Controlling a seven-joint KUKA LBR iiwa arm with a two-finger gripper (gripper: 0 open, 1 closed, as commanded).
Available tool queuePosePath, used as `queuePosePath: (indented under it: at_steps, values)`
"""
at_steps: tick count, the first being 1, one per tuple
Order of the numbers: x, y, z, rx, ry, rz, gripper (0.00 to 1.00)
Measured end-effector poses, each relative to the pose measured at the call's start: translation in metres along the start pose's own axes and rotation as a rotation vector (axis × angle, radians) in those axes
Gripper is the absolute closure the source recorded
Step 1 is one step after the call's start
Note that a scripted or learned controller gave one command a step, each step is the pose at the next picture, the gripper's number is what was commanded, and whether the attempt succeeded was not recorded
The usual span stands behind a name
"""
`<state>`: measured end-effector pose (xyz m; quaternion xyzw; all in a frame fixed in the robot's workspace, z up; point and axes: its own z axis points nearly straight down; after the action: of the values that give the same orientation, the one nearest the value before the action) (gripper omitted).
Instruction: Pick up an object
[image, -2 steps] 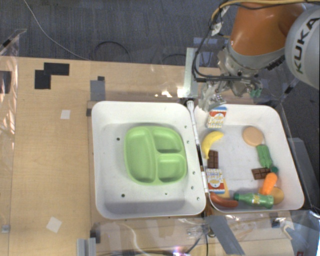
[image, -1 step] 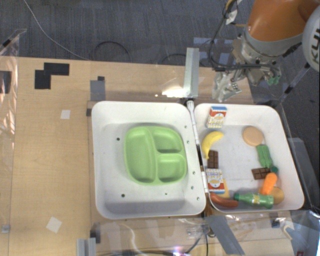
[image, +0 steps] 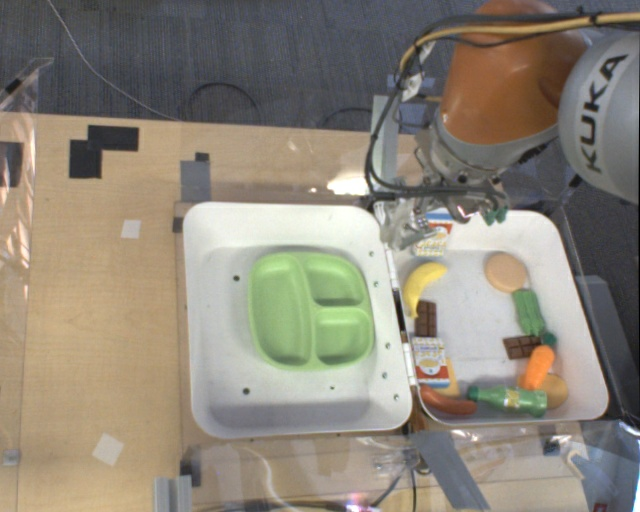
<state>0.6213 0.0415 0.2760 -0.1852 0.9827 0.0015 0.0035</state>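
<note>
**Ana:** Wooden bench (image: 90, 330), grey carpet behind it, two white bins side by side. Start at the gripper (image: 420, 222): where is it?

**Ben:** Low over the far-left corner of the right bin (image: 570, 290), under the orange band of the arm (image: 500, 80). Whether it stands apart or together, I cannot tell; the wrist and cables hide it from above.

**Ana:** Anything in its grip?

**Ben:** Nothing that I can see between it. A small printed carton (image: 432, 240) lies right beneath it, maybe touching, and a banana (image: 420, 283) just nearer to us.

**Ana:** And further out?

**Ben:** A chocolate bar (image: 426, 319) below the banana, then a second carton (image: 430, 362). A round biscuit (image: 507, 271) sits toward the far right. Along the near edge: a sausage (image: 447, 402), a green bottle (image: 510, 400), a carrot (image: 538, 366), another chocolate piece (image: 519, 347) and a green vegetable (image: 530, 315).

**Ana:** The left bin (image: 215, 400)?

**Ben:** It bears a green divided tray (image: 308, 308), nothing to pick there.

**Ana:** So which step?

**Ben:** I judge it the reach or descent onto the corner carton. Next it needs to close squarely on that carton and lift straight; the bin wall is close, so a finger could catch it.
</note>
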Motion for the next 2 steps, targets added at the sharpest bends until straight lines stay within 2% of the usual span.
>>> queuePosePath:
  at_steps: [1,2]
  values:
    - [-0.017,-0.072,-0.025,0.007,-0.006,0.048,1.0]
    - [-0.05,-0.007,-0.04,0.002,-0.005,0.064,1.0]
